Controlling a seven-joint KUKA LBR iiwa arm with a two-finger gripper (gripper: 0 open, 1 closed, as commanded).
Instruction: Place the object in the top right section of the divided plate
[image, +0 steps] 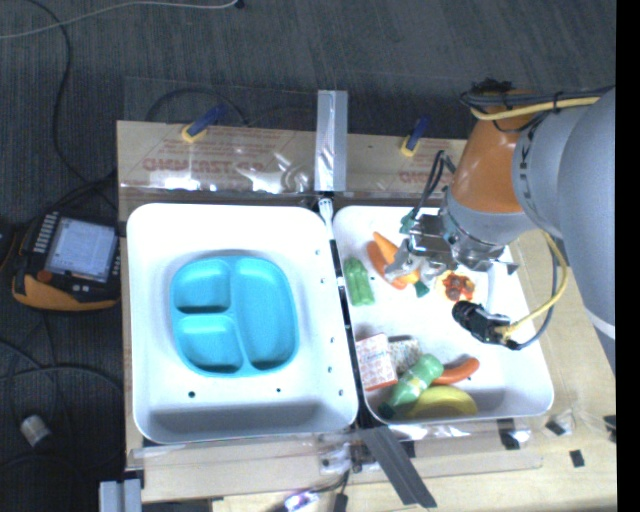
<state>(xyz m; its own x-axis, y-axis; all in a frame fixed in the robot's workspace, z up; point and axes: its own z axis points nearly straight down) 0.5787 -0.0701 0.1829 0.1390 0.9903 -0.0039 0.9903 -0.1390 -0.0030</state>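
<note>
My gripper (412, 262) hangs low over the far half of the right bin (535, 385), reaching in from the right with the orange band (490, 170) of my arm just above the wrist. Its tips sit right at an orange carrot-shaped piece (384, 252), which lies slanted just to the left of them and seems to touch them. From this angle I cannot tell whether that piece is truly between my tips or only beside them, nor how my gripper is set.

Just right of my gripper lies a small red and orange object (459, 286), too small to make out. Further left, near the bin's left wall, a green block (358, 281) lies on the white floor. Toward the near end of the bin, well apart from my gripper, there is a cluster: a red and white packet (375, 361), a green bottle-like thing (414, 381), a yellow banana shape (446, 402) and a red-orange pepper shape (458, 370), all close together. A black connector (478, 320) on a yellow cable (545, 305) hangs from my wrist over the bin, between me and that cluster.

The blue divided plate (236, 313) sits in the middle of the left bin (160, 400), well to the left of my gripper. It has 3 sections, 2 small ones on its far side from me and 1 long one nearer me.
</note>
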